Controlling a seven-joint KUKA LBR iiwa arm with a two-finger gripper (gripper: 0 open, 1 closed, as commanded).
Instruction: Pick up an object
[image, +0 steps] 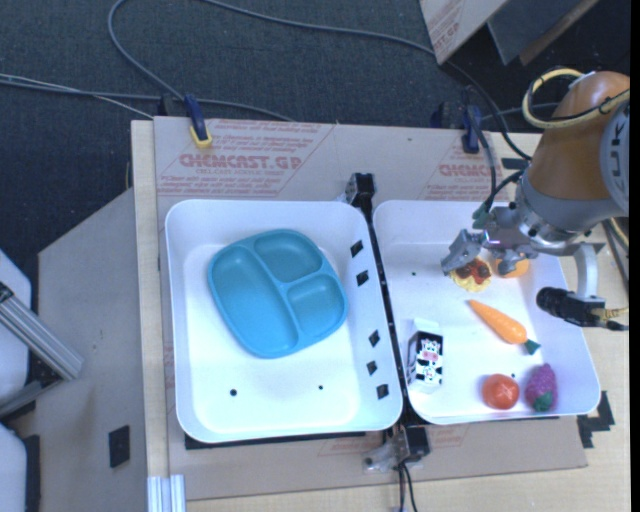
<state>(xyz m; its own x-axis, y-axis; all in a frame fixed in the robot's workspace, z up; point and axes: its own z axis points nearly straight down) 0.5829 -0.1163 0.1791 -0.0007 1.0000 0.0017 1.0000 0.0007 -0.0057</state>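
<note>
Gripper (484, 257) hovers over a small yellow-red toy (473, 271) in the right bin (575, 400); finger state, cannot tell. Best centre on it, drop straight, then squeeze.

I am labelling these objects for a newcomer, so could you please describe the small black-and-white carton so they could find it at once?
Look at the right-hand white bin, the one the gripper hangs over. The carton lies at that bin's left edge, beside the divider between the bins. It is boxy with black-and-white patches, unlike the orange carrot, red tomato and purple grapes.
</note>
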